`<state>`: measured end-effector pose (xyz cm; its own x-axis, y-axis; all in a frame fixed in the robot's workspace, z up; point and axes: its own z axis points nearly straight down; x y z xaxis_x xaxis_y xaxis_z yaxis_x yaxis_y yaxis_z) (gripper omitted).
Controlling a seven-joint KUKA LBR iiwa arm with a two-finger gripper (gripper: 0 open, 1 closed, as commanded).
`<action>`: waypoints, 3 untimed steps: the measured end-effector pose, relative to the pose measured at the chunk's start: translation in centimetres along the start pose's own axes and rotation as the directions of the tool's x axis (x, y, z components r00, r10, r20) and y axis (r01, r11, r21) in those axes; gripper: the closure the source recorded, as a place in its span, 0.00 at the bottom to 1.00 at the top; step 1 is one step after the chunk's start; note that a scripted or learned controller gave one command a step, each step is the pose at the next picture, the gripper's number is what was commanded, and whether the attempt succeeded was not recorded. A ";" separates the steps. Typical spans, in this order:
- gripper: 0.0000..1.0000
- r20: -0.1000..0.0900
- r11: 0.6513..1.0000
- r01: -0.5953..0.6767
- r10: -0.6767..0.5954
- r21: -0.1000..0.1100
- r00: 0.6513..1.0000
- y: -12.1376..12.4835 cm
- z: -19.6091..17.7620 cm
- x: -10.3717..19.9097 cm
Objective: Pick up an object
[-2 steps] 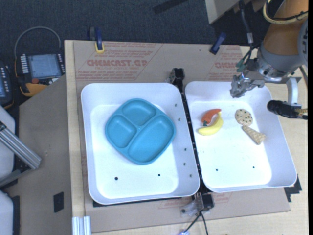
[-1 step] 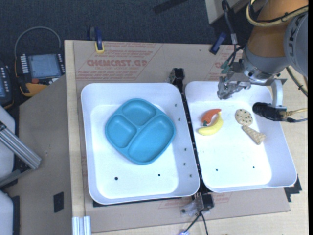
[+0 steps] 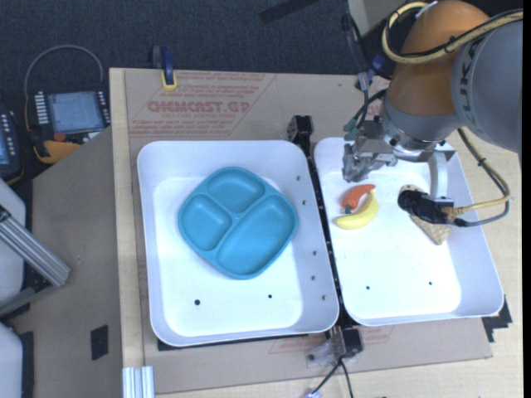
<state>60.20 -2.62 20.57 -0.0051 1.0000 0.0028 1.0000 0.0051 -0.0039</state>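
Observation:
In the right bin a yellow banana lies near the left wall, with a small orange-red piece touching its upper side. A tan wedge-shaped piece rests farther right, partly under a black fitting on a cable. My gripper hangs at the bin's back left, just behind and above the orange-red piece. Nothing shows in its grasp. The grey arm with its orange band fills the upper right.
The left bin holds a blue divided plate at its middle. A black clamp sits at the back between the two bins. The front half of the right bin is bare white floor.

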 end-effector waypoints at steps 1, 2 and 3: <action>1.00 -0.001 1.000 0.002 -0.002 -0.001 1.000 -2.1 -0.9 6.0; 1.00 0.000 1.000 0.002 -0.002 -0.001 1.000 -3.1 -1.1 11.1; 0.00 0.002 1.000 -0.004 0.004 -0.001 1.000 -3.0 -1.0 10.7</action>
